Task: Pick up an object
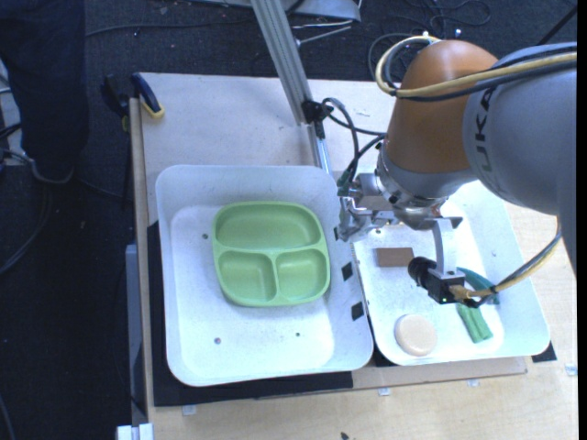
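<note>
Grey arm reaches in from right, tool apparently pointing down.

Two white bins on bench

Your view is evenly and brightly lit from overhead. The white bins left of the fingers look slightly washed out, shadows beneath the arm stay soft, the floor beyond falls dark, and fine detail is mildly blurred.

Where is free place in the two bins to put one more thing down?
Left bin: bare floor in front of the green divided plate and along its left. Right bin is crowded: brown block, cream disc, green tool under the arm.
</note>
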`<state>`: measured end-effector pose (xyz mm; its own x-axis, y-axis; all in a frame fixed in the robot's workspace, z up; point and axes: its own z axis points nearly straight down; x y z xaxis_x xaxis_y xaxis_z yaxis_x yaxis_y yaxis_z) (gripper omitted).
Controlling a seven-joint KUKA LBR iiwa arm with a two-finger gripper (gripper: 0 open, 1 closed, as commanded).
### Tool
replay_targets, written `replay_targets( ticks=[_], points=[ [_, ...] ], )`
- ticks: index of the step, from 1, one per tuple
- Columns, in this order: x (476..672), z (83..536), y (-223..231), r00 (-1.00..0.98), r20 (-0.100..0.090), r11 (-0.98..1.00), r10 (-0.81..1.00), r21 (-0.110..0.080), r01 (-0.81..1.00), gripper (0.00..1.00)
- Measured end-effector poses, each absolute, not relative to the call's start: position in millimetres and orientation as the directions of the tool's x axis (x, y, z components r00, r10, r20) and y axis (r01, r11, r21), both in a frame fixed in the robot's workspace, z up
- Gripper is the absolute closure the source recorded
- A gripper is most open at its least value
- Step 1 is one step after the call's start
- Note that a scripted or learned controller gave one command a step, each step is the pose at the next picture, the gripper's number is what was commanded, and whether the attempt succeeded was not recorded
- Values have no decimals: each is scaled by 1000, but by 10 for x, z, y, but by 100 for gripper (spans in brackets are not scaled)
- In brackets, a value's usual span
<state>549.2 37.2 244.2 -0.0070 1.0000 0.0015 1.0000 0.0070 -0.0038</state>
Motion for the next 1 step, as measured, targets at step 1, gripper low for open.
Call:
replay_targets(
  ticks=[1],
  points=[
    [5270, 2400, 780, -7, 1, 7, 1000, -4, 1000, 100]
  ],
)
